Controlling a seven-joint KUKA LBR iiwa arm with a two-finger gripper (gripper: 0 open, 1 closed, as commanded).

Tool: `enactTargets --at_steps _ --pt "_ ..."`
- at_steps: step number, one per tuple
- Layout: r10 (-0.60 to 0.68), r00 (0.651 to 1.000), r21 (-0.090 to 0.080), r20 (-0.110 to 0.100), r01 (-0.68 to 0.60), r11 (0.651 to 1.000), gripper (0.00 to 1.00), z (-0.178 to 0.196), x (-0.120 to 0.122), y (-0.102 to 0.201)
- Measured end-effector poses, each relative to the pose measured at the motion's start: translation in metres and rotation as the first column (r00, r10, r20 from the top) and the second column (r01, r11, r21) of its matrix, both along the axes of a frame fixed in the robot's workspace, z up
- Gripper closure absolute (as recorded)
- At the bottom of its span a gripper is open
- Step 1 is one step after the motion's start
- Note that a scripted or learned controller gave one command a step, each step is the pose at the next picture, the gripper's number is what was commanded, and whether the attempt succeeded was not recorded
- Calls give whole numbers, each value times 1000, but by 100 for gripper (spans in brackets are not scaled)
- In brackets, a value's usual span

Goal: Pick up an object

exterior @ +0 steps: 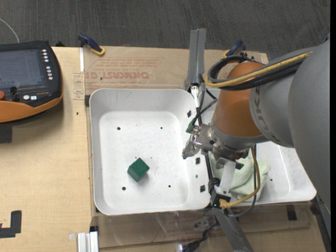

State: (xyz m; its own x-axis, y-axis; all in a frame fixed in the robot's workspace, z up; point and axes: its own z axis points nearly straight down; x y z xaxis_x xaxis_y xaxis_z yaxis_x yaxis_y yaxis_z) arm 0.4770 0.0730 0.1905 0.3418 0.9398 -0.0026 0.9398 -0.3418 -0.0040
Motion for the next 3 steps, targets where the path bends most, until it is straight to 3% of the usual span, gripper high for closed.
enactTargets --at_steps 1,2,3 --pt "272 962 1 -2 -272 962 0 -51 -1 58" --pt "509 861 0 2 -509 861 0 33 0 85" --pt "786 618 0 2 -786 618 0 120 29 139"
